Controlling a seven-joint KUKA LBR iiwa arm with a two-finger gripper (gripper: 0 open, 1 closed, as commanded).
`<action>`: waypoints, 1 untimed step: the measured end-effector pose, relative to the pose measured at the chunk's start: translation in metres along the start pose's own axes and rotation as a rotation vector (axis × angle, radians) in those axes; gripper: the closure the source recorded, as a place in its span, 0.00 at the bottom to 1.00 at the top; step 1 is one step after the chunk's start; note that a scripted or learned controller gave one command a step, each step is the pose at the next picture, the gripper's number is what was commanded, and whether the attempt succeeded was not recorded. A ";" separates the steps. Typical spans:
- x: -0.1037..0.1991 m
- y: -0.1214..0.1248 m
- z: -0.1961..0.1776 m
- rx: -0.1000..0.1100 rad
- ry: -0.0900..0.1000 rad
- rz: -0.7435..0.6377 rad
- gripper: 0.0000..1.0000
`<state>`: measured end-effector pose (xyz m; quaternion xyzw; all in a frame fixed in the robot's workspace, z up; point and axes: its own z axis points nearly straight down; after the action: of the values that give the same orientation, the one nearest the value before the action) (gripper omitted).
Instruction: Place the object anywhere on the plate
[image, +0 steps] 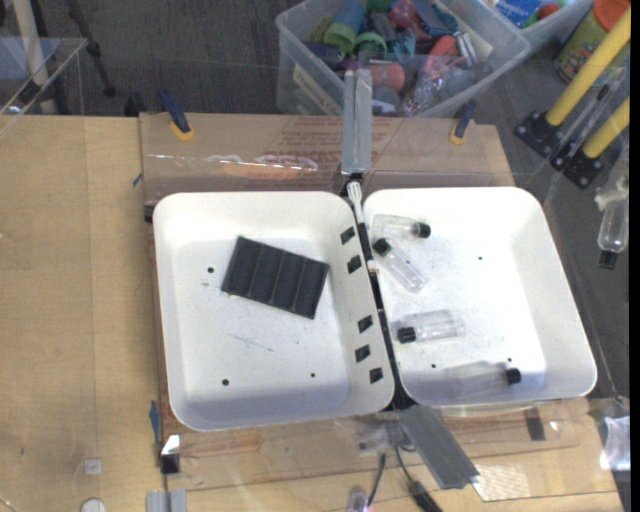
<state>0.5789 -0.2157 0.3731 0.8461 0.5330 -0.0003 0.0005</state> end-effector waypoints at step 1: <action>0.001 0.000 0.000 0.000 0.000 -0.001 0.00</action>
<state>0.5791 -0.2152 0.3732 0.8459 0.5334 -0.0004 0.0005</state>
